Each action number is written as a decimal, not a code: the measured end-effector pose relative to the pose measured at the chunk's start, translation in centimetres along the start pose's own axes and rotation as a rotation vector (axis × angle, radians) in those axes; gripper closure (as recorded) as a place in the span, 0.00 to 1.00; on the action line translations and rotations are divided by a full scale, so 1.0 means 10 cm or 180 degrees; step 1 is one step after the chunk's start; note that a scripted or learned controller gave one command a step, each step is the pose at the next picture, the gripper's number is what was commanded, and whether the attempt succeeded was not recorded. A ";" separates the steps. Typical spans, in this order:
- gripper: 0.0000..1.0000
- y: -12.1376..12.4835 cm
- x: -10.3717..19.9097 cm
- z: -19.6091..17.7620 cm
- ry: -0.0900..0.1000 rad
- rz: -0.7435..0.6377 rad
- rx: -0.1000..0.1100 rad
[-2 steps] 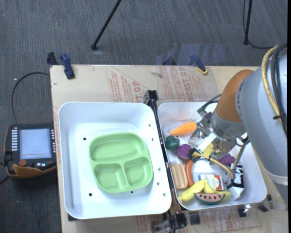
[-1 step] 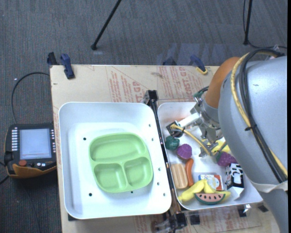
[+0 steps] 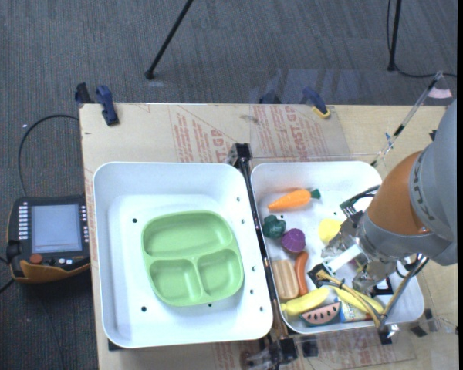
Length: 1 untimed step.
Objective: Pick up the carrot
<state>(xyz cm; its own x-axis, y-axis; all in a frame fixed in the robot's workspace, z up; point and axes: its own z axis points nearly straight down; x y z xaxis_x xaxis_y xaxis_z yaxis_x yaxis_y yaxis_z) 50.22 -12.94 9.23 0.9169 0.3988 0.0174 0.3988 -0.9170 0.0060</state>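
Carrot (image 3: 290, 200): upper left of the right bin (image 3: 347, 169), lying nearly level, green top toward frame right, free of any contact with the arm. Gripper (image 3: 347, 272): low in the same bin, lower right of the frame, well apart from the carrot, above the banana (image 3: 309, 302) and watermelon slice (image 3: 322, 314). Claw state: cannot tell. Left bin (image 3: 108, 206): green divided tray (image 3: 191, 254) at centre.
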 end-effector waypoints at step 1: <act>0.00 -0.07 1.13 0.07 -0.0058 0.0285 0.0042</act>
<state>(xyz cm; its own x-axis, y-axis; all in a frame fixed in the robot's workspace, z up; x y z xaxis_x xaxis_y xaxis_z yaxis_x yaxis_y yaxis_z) 60.34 -7.83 8.68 0.9489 0.3155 -0.0010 0.3154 -0.9489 -0.0079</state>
